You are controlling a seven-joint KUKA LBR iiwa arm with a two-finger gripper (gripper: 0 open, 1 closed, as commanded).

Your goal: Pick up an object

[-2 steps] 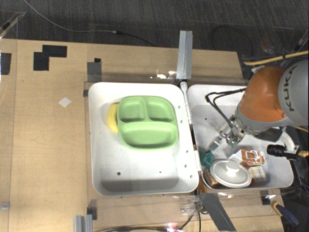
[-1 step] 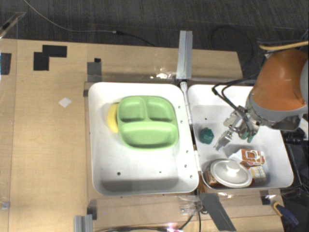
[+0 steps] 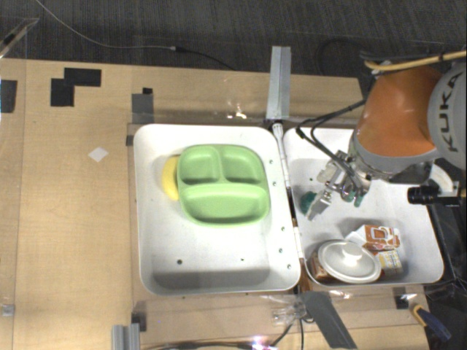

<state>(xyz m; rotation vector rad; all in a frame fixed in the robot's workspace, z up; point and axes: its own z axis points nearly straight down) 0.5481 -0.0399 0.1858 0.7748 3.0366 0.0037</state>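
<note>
The gripper (image 3: 326, 199) has not picked anything up yet, I cannot tell its jaws, and the white bowl (image 3: 350, 261) sits just below.

I see bare floor along the left bin's (image 3: 157, 195) front edge; the green divided plate (image 3: 221, 183) crowds its back. The right bin's (image 3: 436, 265) front holds a white lidded bowl (image 3: 349, 261) and carton (image 3: 383, 243).
</note>
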